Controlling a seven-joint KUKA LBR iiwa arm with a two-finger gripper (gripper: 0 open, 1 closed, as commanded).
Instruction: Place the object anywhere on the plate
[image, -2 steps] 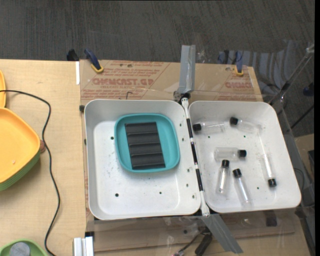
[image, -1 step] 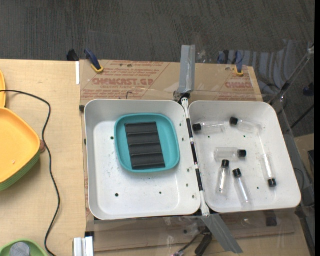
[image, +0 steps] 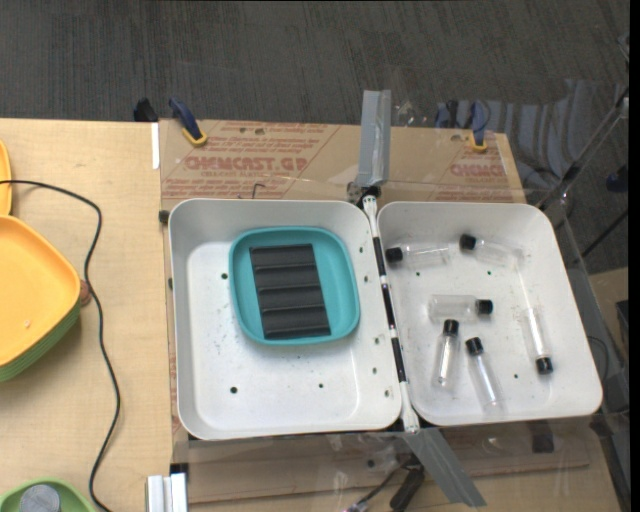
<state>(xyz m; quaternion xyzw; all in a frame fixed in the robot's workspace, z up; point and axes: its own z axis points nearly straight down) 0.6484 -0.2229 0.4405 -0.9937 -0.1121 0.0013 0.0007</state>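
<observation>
plate (image: 295, 285) teal, left bin (image: 200, 330) | six clear tubes (image: 445, 352) right of plate, other bin | fingers: cannot tell | risk: round tubes roll, slip, miss plate

Tabletop (image: 80, 160) (wood-toned) carries stacked yellow dishes (image: 30, 295) at its left edge. A black cable (image: 103, 330) runs beside them. Blue clamps (image: 186, 120) grip the cardboard sheet (image: 260, 160).

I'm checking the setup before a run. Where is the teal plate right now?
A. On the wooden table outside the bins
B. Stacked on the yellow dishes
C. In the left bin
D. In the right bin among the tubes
C: the teal plate sits inside the left bin, while the clear tubes lie in the right bin.
</observation>
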